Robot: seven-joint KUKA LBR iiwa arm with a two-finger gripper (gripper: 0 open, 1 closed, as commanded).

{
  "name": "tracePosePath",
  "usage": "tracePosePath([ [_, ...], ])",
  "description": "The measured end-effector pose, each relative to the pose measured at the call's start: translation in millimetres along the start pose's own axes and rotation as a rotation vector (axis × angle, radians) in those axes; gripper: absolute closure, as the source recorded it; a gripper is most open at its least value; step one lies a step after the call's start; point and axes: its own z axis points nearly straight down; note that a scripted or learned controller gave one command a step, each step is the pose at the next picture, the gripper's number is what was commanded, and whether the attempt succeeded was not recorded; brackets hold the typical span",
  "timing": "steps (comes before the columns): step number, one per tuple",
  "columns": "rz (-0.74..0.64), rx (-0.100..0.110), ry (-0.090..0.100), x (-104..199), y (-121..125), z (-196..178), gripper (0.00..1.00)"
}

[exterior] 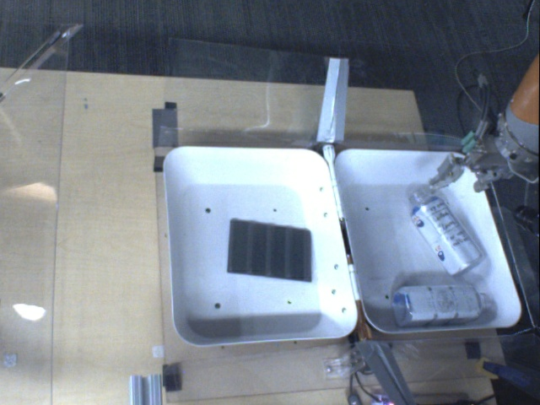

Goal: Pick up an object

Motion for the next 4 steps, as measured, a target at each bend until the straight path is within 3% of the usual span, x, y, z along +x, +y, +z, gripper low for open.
tracePosePath([
  [1,-0.113,-0.001,-0.001,-15.5,-0.3,124.4,0.00],
  [2,-0.130,-0.005,-0.001,-15.3,16.8,133.2,0.00],
  [3,-0.134,-0.013,-0.003,-14.3,19.6,120.2,1.00],
  [4,0.036,-0.015,0.000,59.8,36.9,22.8,1.00],
])
